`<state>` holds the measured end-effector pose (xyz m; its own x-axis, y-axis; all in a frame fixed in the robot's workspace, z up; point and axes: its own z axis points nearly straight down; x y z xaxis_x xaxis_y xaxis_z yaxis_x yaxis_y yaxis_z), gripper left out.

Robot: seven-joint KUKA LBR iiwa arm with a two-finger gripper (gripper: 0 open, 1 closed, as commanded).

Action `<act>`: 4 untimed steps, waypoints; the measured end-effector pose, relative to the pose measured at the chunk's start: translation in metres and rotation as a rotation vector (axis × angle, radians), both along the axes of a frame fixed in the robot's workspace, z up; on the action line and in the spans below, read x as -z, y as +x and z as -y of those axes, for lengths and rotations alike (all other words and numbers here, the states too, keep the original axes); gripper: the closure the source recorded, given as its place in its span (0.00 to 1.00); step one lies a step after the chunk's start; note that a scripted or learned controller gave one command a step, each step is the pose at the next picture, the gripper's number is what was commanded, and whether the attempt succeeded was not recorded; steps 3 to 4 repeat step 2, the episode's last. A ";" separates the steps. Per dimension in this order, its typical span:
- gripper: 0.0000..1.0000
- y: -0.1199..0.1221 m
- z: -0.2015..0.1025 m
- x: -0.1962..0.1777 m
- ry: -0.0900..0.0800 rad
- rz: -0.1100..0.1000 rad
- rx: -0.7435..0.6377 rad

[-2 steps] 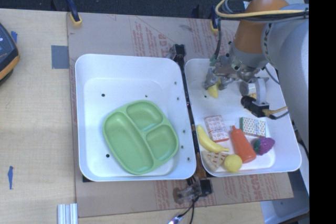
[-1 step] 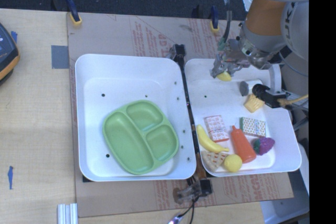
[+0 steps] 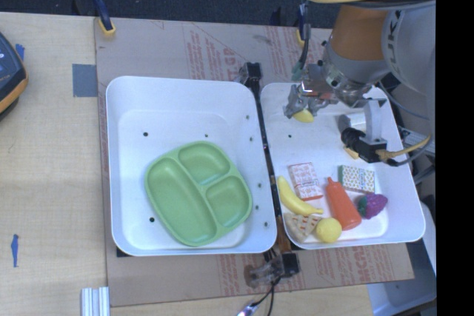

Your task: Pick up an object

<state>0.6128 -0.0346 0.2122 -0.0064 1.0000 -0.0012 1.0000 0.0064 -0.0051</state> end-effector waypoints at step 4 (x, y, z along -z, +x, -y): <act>1.00 -0.069 -0.085 -0.024 -0.001 0.000 0.004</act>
